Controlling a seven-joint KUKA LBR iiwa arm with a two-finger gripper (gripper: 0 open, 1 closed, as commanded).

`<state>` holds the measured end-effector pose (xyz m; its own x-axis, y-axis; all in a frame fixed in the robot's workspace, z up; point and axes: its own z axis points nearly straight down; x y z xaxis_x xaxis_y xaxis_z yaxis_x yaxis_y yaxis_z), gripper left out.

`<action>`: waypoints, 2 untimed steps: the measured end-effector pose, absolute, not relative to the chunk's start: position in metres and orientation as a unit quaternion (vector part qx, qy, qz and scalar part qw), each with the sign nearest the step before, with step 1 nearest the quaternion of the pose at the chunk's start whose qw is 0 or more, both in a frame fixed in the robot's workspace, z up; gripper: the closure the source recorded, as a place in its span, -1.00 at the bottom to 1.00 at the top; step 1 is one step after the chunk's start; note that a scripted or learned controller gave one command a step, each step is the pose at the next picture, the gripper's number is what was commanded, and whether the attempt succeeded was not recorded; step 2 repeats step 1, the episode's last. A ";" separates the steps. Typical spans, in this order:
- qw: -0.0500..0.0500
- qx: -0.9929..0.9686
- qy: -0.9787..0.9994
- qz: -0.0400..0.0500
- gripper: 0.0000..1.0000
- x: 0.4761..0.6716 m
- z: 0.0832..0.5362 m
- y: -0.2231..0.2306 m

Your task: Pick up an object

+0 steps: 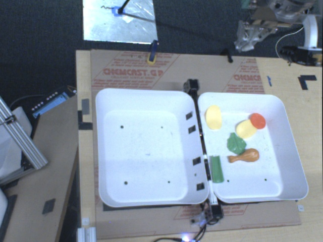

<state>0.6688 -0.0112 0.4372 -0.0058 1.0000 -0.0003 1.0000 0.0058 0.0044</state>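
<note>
The right bin point(287, 135) holds several toy foods. A pale yellow oval piece point(214, 117) lies near its left wall. A round yellow piece point(246, 129) touches a red-orange ball point(258, 120). A dark green leafy piece point(235, 143) sits just above a brown drumstick point(244, 157). A green strip point(216, 168) lies along the left wall near the front. My gripper point(246, 38) hangs high above the bench beyond the bins' far edge, at the upper right of the camera view, well away from every object.
The left bin point(111, 135) stands beside the right one, joined by a black hinge strip point(199, 145). A shiny metal sheet point(119, 13) lies at the back left. A yellow clip point(152, 58) sits on the cardboard base. Cables and a white fixture point(309, 34) are at the far right.
</note>
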 end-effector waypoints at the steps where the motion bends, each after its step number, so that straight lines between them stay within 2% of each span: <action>1: 0.001 0.705 0.709 0.002 1.00 0.669 0.440 0.015; 2: 0.001 0.705 0.709 0.002 1.00 0.669 0.440 0.015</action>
